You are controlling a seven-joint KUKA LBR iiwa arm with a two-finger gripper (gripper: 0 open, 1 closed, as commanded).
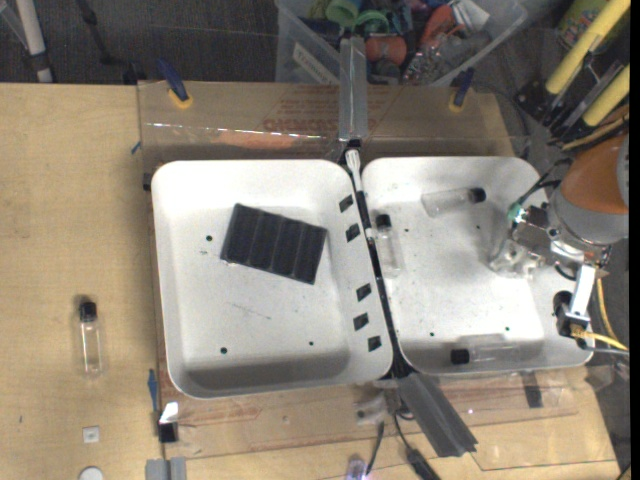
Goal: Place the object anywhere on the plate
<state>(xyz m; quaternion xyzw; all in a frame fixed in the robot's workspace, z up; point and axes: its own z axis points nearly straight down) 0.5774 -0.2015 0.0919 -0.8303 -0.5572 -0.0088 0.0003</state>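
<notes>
The plate [273, 243] is a black ridged rectangle lying slightly tilted in the left bin [180, 193]. In the right bin [430, 308] lie three clear vials. One vial [450, 201] with a black cap is at the back, another vial [384, 240] lies against the divider, and a third vial [488, 350] rests along the front wall. My gripper [511, 257] hangs low over the right bin's right side, in front of and to the right of the back vial. Nothing shows between its tips.
A black divider [366, 268] with clips runs between the bins. Another clear vial [90, 336] lies on the wooden bench at the left. A tub of colourful items [400, 13] stands behind the bins. Cables [585, 318] trail at the right bin's edge.
</notes>
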